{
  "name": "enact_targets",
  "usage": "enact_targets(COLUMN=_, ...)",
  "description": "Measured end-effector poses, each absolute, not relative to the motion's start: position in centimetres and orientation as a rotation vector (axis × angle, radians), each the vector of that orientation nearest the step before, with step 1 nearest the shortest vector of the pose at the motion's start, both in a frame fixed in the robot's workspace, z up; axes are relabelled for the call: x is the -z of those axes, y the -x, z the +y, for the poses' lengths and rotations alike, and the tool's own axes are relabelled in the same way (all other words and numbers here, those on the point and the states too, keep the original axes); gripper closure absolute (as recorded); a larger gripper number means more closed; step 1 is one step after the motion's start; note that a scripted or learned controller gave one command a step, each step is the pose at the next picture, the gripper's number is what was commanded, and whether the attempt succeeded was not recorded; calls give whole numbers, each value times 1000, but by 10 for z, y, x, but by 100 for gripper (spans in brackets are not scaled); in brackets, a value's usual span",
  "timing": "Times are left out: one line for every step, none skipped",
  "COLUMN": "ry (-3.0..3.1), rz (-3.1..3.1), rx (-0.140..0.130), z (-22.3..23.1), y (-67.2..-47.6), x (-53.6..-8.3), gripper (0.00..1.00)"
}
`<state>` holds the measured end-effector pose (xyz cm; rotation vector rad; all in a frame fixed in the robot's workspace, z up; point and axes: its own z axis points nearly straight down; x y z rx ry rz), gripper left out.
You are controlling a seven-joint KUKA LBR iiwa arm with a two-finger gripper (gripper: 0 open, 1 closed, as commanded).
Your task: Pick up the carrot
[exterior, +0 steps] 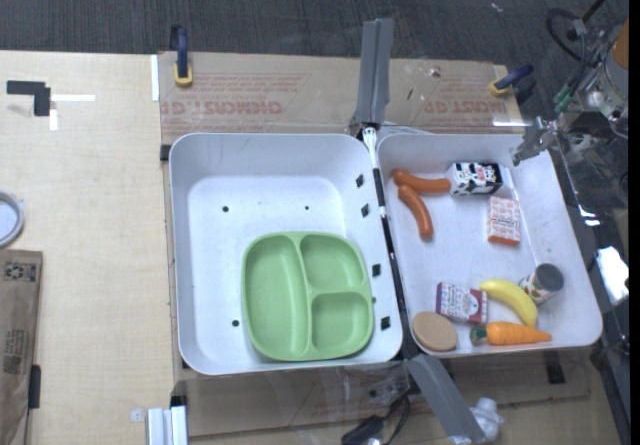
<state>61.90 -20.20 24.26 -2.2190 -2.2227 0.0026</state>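
Carrot (514, 335) lies in the near right corner of the right bin (575, 233), just beside the banana (510, 299) and near the round cookie (435, 331). Gripper (540, 138) sits at the bin's far right corner, well apart from the carrot; finger state cannot be determined. Left bin (200, 233) holds a green divided plate (308, 295)

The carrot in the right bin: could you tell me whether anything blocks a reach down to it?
Nothing lies on the carrot. The banana sits close behind it and the round cookie just left, crowding a grasp.
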Motion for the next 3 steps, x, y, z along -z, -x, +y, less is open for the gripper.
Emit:
enact_targets(ry=2284, rz=-2153, rx=-5, z=-177, y=-581, x=-173, gripper=0)
enact_targets(ry=1978, rz=-2438, rx=-2, z=-135, y=-535, x=-171, gripper=0)
enact_targets(ry=1883, rz=-2511, rx=-2, z=-141, y=-477, x=-126, gripper=0)
